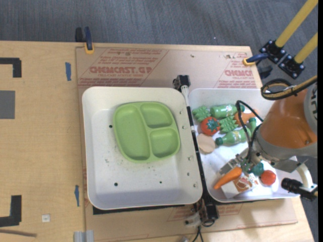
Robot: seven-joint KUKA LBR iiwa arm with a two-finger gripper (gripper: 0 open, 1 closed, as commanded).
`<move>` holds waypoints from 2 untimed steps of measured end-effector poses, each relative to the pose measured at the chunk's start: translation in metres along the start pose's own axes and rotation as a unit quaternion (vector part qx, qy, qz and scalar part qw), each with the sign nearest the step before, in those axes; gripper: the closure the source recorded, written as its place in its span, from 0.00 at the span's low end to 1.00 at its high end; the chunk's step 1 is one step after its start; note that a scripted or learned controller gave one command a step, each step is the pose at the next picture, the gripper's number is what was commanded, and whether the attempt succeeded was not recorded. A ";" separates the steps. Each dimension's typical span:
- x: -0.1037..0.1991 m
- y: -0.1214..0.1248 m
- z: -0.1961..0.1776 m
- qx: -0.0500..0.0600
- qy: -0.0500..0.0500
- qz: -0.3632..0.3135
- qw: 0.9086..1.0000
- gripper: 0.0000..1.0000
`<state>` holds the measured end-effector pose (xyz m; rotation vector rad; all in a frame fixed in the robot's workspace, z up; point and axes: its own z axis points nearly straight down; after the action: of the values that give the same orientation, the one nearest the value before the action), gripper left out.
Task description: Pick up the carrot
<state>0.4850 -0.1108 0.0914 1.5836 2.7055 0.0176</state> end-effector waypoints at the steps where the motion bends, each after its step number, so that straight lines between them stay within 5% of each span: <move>1: 0.000 0.001 -0.010 -0.001 0.000 0.000 1.000 1.00; 2: 0.000 0.001 -0.010 -0.001 0.000 -0.001 1.000 0.00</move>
<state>0.4859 -0.1097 0.1017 1.5816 2.7059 0.0211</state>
